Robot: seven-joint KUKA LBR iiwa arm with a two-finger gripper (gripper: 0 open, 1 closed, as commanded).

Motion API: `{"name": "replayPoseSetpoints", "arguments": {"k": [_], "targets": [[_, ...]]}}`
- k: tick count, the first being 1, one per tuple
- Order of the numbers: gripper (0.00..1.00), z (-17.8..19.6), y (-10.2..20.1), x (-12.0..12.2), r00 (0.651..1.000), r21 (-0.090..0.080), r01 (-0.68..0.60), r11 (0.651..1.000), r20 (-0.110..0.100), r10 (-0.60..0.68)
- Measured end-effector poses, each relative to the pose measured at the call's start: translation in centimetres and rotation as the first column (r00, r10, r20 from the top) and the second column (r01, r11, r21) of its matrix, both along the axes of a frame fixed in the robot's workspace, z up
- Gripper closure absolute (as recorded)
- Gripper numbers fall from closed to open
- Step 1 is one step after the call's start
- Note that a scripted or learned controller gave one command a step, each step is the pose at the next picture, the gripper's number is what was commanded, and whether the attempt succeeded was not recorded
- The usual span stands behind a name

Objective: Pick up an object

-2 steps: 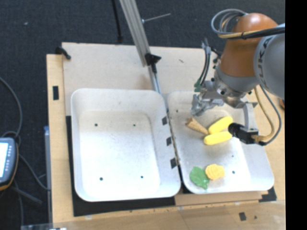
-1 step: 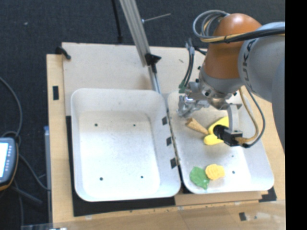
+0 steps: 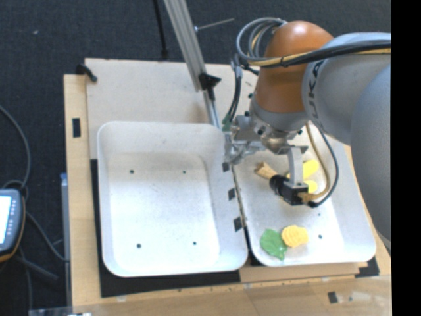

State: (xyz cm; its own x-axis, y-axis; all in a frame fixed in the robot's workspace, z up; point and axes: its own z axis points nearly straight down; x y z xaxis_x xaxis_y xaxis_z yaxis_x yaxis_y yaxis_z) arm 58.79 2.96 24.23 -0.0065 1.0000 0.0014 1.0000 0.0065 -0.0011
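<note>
Looking down, we see the arm [image 3: 316, 78] over the right bin [image 3: 358, 245]. Its gripper [image 3: 238, 147] (open or closed, we cannot tell) sits by the left bin [image 3: 115, 140]. A green piece [image 3: 272, 243] touches a yellow piece [image 3: 295, 236]; a tan scrap [image 3: 265, 171] lies nearer the gripper.

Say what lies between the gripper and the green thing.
Only bare floor of the right bin separates the gripper from the green thing, per camera view.
</note>
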Motion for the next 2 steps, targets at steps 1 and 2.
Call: {"name": "replayPoseSetpoints", "arguments": {"k": [1,2], "targets": [[1.00,-0.57,5.91,-0.36,1.000,0.000,-0.001,1.000,-0.002,0.001],[0.00,-0.53,5.56,-0.32,1.000,-0.001,0.005,1.000,-0.002,-0.005]]}}
